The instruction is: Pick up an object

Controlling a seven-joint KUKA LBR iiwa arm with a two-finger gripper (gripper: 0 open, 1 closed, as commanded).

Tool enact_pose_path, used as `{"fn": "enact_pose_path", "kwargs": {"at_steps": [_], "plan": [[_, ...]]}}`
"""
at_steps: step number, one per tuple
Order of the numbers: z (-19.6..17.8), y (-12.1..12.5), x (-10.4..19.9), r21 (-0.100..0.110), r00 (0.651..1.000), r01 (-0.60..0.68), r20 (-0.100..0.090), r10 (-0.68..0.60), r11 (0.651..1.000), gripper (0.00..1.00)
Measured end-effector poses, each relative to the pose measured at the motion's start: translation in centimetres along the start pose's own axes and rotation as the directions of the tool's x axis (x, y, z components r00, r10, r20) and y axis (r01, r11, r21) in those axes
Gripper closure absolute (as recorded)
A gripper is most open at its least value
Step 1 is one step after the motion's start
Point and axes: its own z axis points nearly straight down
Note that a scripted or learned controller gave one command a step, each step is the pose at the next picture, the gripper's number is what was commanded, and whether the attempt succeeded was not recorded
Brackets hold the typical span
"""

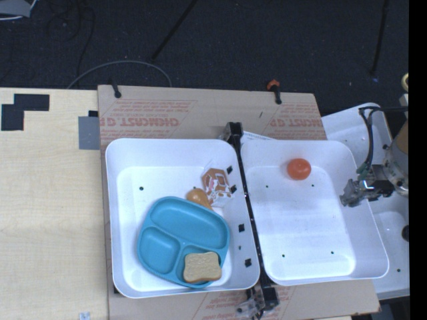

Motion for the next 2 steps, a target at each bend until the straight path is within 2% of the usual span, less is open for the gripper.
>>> {"fn": "enact_pose_path", "kwargs": {"at_steps": [1,2], "plan": [[-0.7,1.9,5.7,0.001,1.0,0.005,-0.002,-0.005,1.0,1.0],[-1.0,2.7,11.4,0.003,1.0,0.004,-0.003,-0.004,1.0,1.0]]}}
